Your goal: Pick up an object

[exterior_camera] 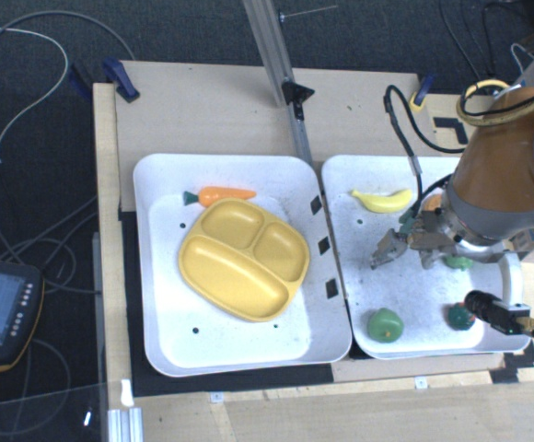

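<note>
Broadly, the wooden bench (203, 109) carries two shallow white bins side by side. The left bin (156, 320) holds a yellow divided plate (244, 259), tilted at an angle near its middle, with an orange toy carrot (221, 194) lying just beyond the plate toward the bench's far edge. The right bin (414, 334) sits under the grey arm (502, 168), whose end effector (405, 247) hangs low over the bin's middle; its dark fingers look spread apart, with nothing seen between them. A yellow toy banana (383, 200), curved and smooth, lies near the right bin's far edge. A round green fruit (385, 324) rests near that bin's front edge, well apart from the end effector. A smaller dark green object (459, 317) sits toward the front right corner.
</note>
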Robot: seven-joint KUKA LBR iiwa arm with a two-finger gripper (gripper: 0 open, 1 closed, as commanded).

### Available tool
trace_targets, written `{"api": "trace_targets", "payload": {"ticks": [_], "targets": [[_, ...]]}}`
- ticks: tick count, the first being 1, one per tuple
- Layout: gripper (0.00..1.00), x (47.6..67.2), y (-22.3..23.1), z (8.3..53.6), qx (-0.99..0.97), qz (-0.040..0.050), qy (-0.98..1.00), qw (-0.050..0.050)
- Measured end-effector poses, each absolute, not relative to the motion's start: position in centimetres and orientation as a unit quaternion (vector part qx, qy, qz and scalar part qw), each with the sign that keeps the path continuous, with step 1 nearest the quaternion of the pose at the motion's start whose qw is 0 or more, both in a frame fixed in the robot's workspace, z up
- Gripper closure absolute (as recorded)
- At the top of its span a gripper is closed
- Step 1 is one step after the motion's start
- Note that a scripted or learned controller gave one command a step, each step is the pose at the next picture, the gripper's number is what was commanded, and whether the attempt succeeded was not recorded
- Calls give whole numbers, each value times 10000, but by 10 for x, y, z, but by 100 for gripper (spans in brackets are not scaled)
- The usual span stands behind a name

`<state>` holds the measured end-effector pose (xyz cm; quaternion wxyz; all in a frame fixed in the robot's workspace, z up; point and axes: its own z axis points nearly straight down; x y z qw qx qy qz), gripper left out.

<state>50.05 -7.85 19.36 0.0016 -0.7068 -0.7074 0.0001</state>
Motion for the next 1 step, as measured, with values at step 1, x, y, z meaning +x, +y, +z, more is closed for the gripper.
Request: {"api": "trace_targets", "payload": {"ticks": [1], "targets": [[0, 501, -79, 194, -7069, -1, -7073, 11]]}}
